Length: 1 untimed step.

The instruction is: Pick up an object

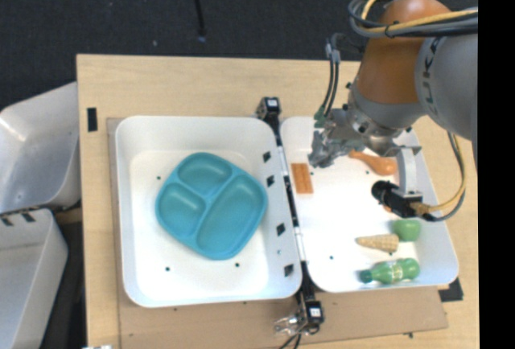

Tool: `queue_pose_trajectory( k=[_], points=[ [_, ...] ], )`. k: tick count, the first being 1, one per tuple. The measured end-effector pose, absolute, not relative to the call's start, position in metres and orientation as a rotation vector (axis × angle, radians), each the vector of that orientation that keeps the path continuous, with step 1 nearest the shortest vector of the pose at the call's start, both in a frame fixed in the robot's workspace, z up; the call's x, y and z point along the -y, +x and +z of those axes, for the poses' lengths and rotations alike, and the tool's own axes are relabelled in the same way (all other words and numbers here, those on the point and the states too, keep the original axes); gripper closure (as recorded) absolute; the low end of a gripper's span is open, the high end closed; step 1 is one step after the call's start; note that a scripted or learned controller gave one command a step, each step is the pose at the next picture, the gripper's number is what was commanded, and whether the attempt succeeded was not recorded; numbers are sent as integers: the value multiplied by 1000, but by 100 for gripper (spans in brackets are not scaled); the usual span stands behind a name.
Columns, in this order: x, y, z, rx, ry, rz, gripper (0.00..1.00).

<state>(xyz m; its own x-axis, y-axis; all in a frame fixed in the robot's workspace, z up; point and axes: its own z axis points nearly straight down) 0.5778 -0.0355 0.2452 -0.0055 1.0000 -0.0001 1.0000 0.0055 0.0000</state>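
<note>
My gripper (pixel 323 151) hangs over the back left part of the right bin (pixel 346 203). Just in front of it and a little to the left, an orange flat block (pixel 302 178) lies near the bin's left wall. An orange carrot-shaped piece (pixel 379 162) lies to the gripper's right, partly under the wrist. Nothing is visibly held.
A tan cone (pixel 378 242), a green bottle (pixel 390 271) and a small green object (pixel 407 229) lie at the front right of the right bin. The left bin (pixel 137 259) holds a blue divided plate (pixel 212 204). A ridge with black clips separates the bins.
</note>
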Motion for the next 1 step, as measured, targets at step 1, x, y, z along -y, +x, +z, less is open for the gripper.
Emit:
queue_pose_trajectory(
  k=[1],
  points=[
    [-14,574,253,-2229,2213,3,100]
  ],
)
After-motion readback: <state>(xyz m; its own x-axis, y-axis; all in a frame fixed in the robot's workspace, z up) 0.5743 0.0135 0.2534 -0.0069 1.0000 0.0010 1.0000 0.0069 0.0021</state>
